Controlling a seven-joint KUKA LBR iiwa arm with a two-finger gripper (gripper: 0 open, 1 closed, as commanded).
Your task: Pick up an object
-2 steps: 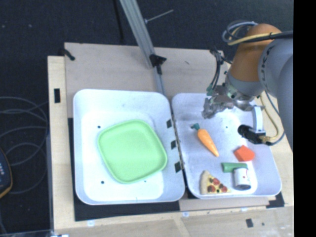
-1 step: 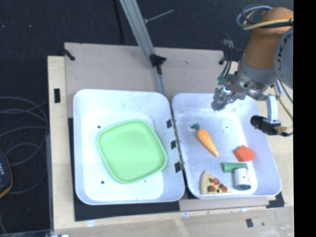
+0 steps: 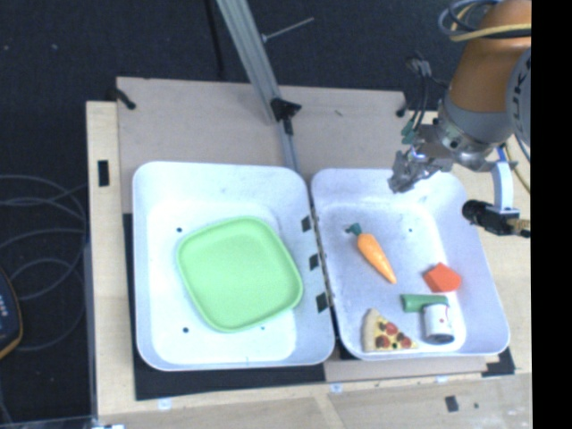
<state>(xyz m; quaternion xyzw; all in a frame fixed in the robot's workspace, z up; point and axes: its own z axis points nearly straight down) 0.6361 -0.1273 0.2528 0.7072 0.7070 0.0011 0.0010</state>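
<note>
The gripper (image 3: pixel 404 179) hangs over the right white bin's (image 3: pixel 478 253) far rim; how far its claw is spread cannot be told. The orange toy carrot (image 3: pixel 374 253) lies mid-bin with bare floor around it. The red block (image 3: pixel 441 278), green-and-white cylinder (image 3: pixel 430 314) and pizza slice (image 3: pixel 386 332) crowd the near right corner.

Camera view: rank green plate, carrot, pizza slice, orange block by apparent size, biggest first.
1. green plate, by far the largest
2. carrot
3. pizza slice, close to the carrot in extent, so that pair is unsure
4. orange block, smallest
</note>
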